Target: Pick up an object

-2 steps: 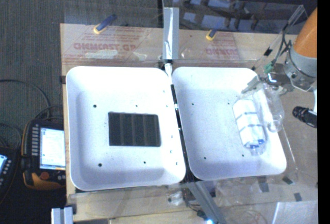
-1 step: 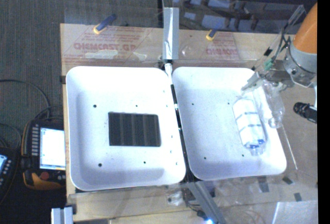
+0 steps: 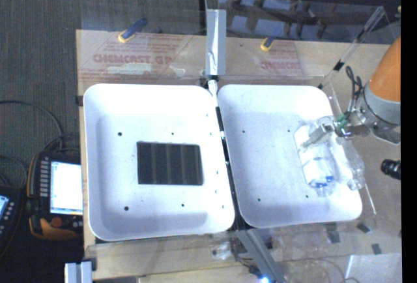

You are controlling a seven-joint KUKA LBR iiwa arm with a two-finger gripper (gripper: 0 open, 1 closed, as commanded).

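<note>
Clear plastic bottle (image 3: 324, 161) lay in the right bin (image 3: 273, 145), close to its right edge and about midway along it, with a blue mark low on its body. Gripper (image 3: 340, 126) sat at the bottle's upper end near the same edge, on the grey arm (image 3: 384, 112) with its orange band; whether its claw was spread or pressed together could not be told. A dark ribbed rectangular pad (image 3: 169, 163) rested at the centre of the left bin (image 3: 104, 145).
</note>
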